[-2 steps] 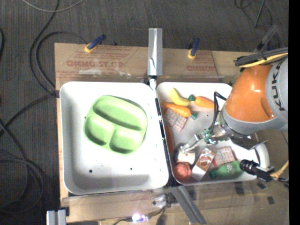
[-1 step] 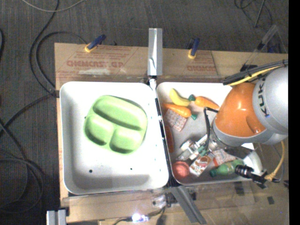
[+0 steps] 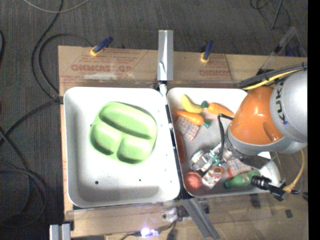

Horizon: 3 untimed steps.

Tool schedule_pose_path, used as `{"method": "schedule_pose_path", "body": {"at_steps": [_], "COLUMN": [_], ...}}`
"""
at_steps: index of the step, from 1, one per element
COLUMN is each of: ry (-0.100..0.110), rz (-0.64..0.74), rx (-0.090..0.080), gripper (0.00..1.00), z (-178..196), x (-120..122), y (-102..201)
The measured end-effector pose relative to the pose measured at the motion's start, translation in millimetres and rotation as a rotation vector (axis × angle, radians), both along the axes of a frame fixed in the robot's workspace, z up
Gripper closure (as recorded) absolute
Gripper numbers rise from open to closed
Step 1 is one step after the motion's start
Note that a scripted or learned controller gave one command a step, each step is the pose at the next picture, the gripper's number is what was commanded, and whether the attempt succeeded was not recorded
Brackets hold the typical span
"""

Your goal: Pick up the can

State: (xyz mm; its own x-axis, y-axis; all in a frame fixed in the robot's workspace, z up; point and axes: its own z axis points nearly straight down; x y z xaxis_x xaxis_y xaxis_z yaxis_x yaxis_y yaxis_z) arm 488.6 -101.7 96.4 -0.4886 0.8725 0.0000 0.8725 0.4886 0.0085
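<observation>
The can point(image 3: 214, 175), red and white, lies near the front edge of the right bin point(image 3: 176, 134), between a red round fruit point(image 3: 194, 180) and a green bottle point(image 3: 241, 180). My gripper point(image 3: 206, 159) hangs low over the bin, just above and left of the can and very close to it. The arm's orange band point(image 3: 252, 119) and grey wrist cover the bin's right side. From this angle I cannot make out whether the gripper touches the can.
A yellow banana point(image 3: 189, 104), an orange carrot point(image 3: 218, 107), another orange piece point(image 3: 189, 117) and a checkered packet point(image 3: 189, 129) lie at the back of the right bin. The left bin point(image 3: 75, 159) holds a green moulded tray point(image 3: 123, 132).
</observation>
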Motion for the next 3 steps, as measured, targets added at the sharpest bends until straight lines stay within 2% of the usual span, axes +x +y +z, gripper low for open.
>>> {"method": "schedule_pose_path", "body": {"at_steps": [1,2,3], "ry": [-0.005,0.016,0.016], "rz": [-0.199,-0.179,-0.226], "rx": [0.0,-0.005,-0.009], "gripper": [1.0,1.0,1.0], "z": [-6,101,119], "x": [33,70,155], "y": [-30,46,75]}}
